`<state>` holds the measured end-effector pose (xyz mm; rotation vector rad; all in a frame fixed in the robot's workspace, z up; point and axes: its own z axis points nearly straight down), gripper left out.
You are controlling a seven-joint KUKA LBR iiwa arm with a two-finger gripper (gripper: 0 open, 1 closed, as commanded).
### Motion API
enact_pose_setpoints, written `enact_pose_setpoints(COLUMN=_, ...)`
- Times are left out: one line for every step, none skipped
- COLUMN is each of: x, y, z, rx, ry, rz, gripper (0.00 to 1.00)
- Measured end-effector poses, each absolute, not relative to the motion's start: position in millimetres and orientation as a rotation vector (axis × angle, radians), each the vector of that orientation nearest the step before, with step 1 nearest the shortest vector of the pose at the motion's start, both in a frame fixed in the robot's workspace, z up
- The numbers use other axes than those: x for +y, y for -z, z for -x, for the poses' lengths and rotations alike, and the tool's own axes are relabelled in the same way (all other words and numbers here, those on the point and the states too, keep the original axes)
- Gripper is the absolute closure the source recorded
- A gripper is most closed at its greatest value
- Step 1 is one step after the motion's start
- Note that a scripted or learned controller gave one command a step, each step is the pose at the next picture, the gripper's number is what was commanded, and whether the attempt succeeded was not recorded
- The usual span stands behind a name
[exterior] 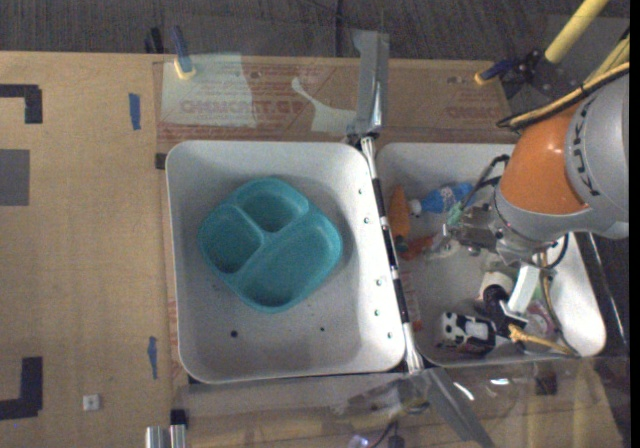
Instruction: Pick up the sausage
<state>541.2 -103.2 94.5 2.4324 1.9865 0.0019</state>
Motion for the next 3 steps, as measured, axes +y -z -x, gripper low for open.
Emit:
enact_pose_setpoints(x=-120.4, y=-178.0, z=-524.8, rx=2.067, ry=-0.001, rz=-2.365, gripper=0.0)
enact_pose_setpoints(x=-95.1, y=-88.8, z=-552.4, rx=2.228, ry=-0.009, rz=-2.204, gripper=0.0)
enact_pose_setpoints(x=-99.5, y=-99.8, z=-553.4, rx=2.215, ry=-0.01, rz=-2.207, gripper=1.0)
